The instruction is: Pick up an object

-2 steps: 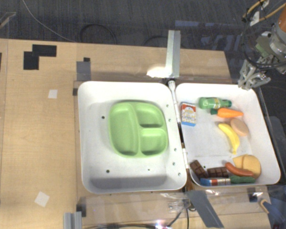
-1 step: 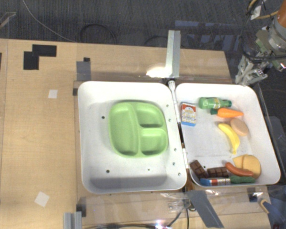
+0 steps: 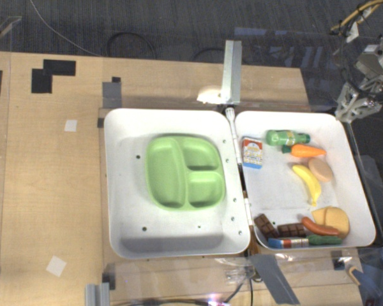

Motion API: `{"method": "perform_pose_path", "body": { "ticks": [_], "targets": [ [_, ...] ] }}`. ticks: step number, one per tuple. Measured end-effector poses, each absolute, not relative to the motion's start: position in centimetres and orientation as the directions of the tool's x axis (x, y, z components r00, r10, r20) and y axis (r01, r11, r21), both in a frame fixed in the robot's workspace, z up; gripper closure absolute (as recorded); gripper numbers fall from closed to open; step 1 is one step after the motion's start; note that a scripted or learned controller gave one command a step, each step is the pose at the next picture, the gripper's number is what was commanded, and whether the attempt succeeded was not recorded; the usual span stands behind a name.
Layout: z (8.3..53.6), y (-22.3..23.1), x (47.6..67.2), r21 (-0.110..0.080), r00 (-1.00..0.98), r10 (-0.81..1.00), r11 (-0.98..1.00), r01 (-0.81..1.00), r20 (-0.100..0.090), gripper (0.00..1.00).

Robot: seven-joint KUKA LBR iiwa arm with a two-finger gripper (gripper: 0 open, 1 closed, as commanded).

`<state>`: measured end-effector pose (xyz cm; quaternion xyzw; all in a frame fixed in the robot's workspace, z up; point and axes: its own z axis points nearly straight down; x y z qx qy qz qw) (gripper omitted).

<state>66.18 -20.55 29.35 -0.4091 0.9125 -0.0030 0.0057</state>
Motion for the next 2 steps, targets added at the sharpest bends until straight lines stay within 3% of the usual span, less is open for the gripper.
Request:
{"method": "perform_pose_path", "body": {
  "ticks": [2],
  "targets": [
    [32.4,-20.2,66.7,-0.030,-0.665,-0.746,0.665,-0.746,-0.026,1.00]
  ]
}}
